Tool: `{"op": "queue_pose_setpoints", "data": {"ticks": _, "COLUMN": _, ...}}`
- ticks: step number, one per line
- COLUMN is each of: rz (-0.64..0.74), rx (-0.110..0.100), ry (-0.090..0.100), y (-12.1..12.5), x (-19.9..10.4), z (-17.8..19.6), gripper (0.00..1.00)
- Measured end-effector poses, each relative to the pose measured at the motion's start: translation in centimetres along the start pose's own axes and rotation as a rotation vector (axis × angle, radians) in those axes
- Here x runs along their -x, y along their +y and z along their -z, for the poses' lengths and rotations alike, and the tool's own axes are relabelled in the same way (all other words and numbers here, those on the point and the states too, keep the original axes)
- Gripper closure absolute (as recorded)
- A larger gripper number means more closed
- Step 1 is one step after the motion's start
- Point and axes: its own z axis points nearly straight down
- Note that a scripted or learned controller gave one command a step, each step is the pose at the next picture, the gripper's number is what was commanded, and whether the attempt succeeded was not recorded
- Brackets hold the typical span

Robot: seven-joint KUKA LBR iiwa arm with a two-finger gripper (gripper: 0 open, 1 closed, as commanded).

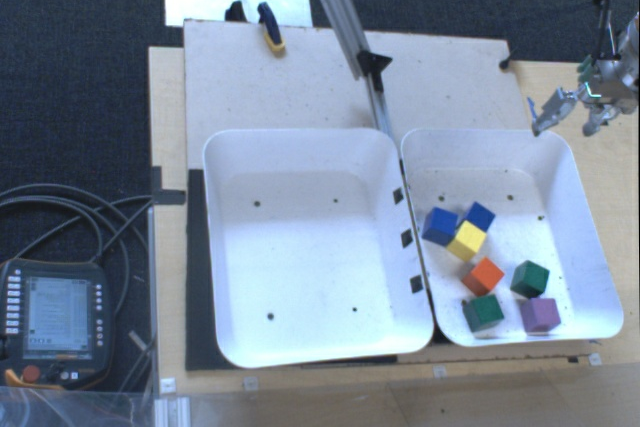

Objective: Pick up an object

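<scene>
Several small cubes lie in the right bin [590, 245], toward its near half. Two blue cubes [440, 225] [481, 215] and a yellow cube [467, 241] are bunched together. An orange cube [484, 276] sits just below them. A dark green cube [530, 278], a green cube [483, 312] and a purple cube [540, 314] lie nearer the front edge. My gripper [571, 119] hovers over the bin's far right corner, well away from the cubes. It is open, with nothing between its fingers.
The left bin [300, 255] sits beside the right one, sharing a rim. A slanted metal pole [335, 0] reaches down to the bins' far joint. A blue and yellow clamp [270, 27] lies on the board behind. A teach pendant [55, 320] with cables rests at the lower left.
</scene>
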Motion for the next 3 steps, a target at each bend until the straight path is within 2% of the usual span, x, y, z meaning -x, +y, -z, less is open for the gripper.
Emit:
{"op": "queue_pose_setpoints", "data": {"ticks": 1, "rz": 0.001, "rx": 0.003, "ry": -0.002, "y": 0.1, "x": 0.0, "z": 0.3, "gripper": 0.0}}
{"op": "queue_pose_setpoints", "data": {"ticks": 3, "rz": 0.002, "rx": -0.001, "ry": 0.0, "y": 0.6, "x": -0.3, "z": -12.1, "gripper": 0.0}}
